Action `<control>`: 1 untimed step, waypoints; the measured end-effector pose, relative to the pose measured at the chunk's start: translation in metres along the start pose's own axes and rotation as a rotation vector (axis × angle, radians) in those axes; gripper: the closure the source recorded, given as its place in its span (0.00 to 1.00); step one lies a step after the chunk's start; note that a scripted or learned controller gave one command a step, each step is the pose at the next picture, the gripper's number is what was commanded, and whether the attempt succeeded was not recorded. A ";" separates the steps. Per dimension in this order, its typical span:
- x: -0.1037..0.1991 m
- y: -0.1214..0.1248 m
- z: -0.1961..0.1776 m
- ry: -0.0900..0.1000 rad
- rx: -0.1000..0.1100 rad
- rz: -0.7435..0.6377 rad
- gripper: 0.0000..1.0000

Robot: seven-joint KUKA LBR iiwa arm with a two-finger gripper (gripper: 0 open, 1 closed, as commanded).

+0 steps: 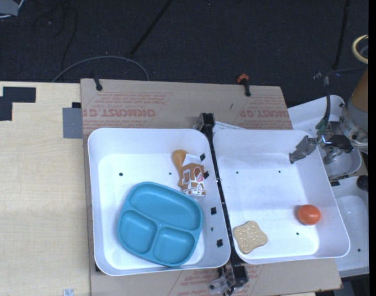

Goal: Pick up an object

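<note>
- Orange-red and round, the tomato-like ball (pixel 309 214) lies in the right bin (pixel 271 165), near its right wall and toward the front; being round, it shows no long axis and points no particular way.
- Tan and flat, the toast-shaped piece (pixel 249 237) lies in the same bin's front left corner, its long axis slanting from lower left to upper right, well apart from the ball.
- In the left bin (pixel 107 165), a blue divided plate (pixel 160 223) with three compartments fills the front; its long axis runs from upper left to lower right.
- Just behind the plate's far right rim lies a small brown and white printed packet (pixel 192 180), touching an orange-tan piece (pixel 179 158) beyond it; what these two are is hard to make out.
- At the right bin's far right corner hangs the gripper (pixel 302 150), over the bin's rim, well apart from the ball; one dark finger shows, and whether the jaws are wide or narrow I cannot tell.
- Much of the arm (pixel 360 97) is cut off at the right.
</note>
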State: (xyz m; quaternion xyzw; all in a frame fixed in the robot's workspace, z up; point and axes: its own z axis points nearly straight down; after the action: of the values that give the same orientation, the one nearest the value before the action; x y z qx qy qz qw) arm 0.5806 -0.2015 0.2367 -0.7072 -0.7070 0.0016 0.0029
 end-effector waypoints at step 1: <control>-0.006 -0.005 0.061 0.001 0.002 0.000 0.00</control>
State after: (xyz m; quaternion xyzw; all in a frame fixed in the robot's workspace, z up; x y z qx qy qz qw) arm 0.5753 -0.2070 0.1755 -0.7072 -0.7070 0.0021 0.0039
